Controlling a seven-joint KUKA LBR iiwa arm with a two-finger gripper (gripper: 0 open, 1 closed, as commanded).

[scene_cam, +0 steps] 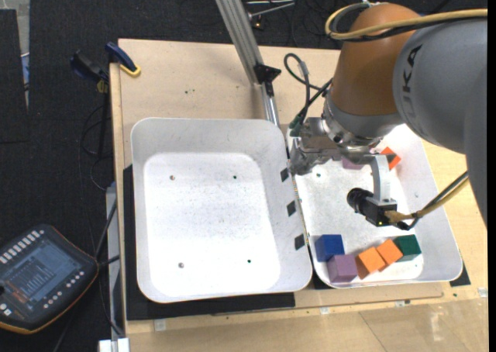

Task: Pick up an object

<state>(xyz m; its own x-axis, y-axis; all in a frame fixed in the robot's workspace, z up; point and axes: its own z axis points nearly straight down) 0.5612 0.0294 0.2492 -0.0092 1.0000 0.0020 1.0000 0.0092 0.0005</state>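
Note:
Several small blocks lie in the right bin (434, 188). Along its front edge sit a blue block (329, 246), a purple block (342, 267), an orange block (372, 258) and a green block (407, 247). Another orange block (391, 160) and a pale purple piece (353, 163) peek out from under the wrist at the bin's back. My gripper (304, 158) hangs over the back left part of the right bin, close to the wall between the bins, well away from the front row of blocks. The wrist hides what lies under it.
The left bin (147, 149) stands beside the right one. A slanted metal bar (236, 17) runs down to the bins' back edge. A cable and a small black camera unit (364, 203) hang from the wrist. A teach pendant (39, 273) lies at the lower left.

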